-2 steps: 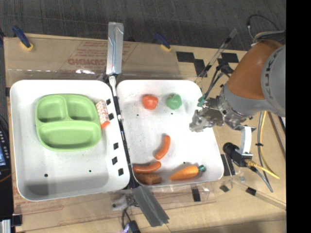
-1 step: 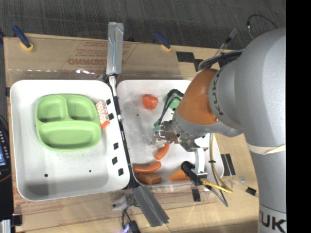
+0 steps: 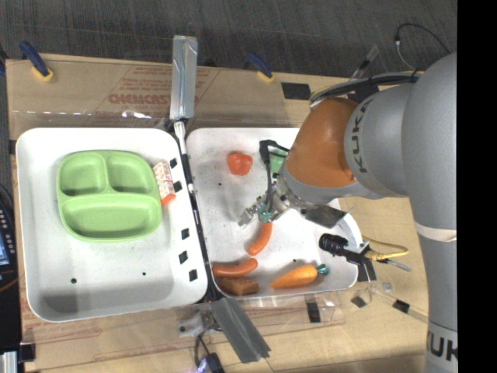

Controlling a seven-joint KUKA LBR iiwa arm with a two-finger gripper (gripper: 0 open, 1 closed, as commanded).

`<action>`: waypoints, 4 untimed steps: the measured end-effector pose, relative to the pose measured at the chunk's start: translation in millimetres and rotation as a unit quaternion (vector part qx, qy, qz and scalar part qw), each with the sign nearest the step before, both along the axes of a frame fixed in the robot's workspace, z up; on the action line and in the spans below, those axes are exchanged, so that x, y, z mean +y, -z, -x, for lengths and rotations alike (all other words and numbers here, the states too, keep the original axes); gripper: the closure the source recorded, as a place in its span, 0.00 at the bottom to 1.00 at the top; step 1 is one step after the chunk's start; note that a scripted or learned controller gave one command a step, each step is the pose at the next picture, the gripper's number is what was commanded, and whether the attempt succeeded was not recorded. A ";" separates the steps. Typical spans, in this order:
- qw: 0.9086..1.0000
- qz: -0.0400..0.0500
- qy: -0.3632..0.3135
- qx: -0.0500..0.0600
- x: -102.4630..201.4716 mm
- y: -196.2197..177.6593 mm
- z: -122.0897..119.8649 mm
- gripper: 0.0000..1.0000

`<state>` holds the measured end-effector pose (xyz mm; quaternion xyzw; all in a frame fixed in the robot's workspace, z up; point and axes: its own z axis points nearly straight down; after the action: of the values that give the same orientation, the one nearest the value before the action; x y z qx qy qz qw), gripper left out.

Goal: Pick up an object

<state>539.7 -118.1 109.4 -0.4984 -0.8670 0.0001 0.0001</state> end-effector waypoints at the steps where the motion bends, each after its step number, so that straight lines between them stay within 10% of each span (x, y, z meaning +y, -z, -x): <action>1: 1.000 0.000 0.000 0.000 -0.5 0.1 0.1 0.00; 2: 0.998 0.000 0.068 0.000 -15.6 -10.3 -8.3 0.00; 3: 0.995 -0.001 0.102 0.001 -26.6 17.9 53.7 0.00; 4: 0.988 0.000 0.155 0.001 -40.5 12.7 -21.8 0.00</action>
<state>561.5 -158.7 96.7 -0.6269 -0.7791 0.0006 0.0007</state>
